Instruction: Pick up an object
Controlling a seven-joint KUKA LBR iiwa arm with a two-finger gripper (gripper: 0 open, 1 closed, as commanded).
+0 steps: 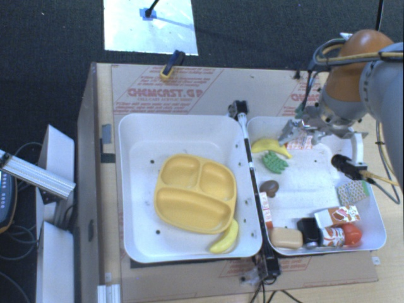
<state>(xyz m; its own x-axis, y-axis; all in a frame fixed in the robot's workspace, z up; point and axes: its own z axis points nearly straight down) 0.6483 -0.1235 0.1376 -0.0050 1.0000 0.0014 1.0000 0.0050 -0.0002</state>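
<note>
My gripper (300, 135) hangs over the far end of the right bin (372, 197), fingers spread open, with nothing held between them. A red and white packet (302, 144) lies just beneath it. To its left a yellow banana (269, 147) rests near the bin's left wall, with a green ridged toy (274, 163) beside it. A small brown piece (269, 187) lies further forward.
The right bin's near end holds a checkered block (352, 192), an orange carton (338, 216), a red tomato (353, 235), a black item (309, 230) and a tan bread piece (286, 238). The left bin (136, 169) bears a yellow divided plate (196, 193) and a second banana (226, 238).
</note>
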